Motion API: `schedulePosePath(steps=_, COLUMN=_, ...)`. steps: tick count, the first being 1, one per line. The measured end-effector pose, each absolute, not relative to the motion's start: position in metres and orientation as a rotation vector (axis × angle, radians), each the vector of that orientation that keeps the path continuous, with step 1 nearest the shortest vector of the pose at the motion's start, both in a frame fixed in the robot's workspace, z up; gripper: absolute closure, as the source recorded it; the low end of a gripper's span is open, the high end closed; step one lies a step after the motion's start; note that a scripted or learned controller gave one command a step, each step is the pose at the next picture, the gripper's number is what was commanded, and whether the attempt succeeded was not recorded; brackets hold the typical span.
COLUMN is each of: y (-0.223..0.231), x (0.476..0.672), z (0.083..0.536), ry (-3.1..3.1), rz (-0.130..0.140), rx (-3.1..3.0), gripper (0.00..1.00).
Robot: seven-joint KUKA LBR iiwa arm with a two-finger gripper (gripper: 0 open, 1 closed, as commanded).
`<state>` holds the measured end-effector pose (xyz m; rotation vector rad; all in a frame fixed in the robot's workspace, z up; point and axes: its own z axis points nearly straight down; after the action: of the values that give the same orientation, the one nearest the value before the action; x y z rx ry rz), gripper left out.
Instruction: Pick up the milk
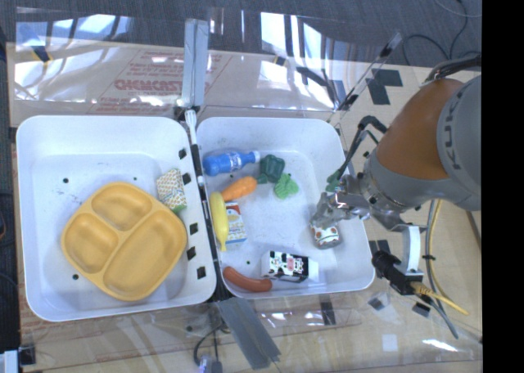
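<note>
Camera view — one milk (286,266), one banana (219,220), one claw (329,217).

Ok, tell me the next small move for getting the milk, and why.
Probably shift the gripper toward the bin's front edge and a bit left, to hover over the milk. The gripper sits over a small can near the right wall, while the cow-patterned milk carton lies on its side, apart from it, beside the sausage.
</note>
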<state>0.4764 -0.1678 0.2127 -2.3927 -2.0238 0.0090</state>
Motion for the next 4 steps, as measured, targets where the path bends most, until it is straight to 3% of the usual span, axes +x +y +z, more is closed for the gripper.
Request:
schedulePosePath(steps=1, y=-0.192, x=0.476, z=0.200, ry=-2.187, rz=0.008, rx=-2.239, gripper=1.00)
schedulePosePath(steps=4, y=-0.209, x=0.476, z=0.198, ry=-2.581, rz=0.004, rx=-1.764, gripper=1.00)
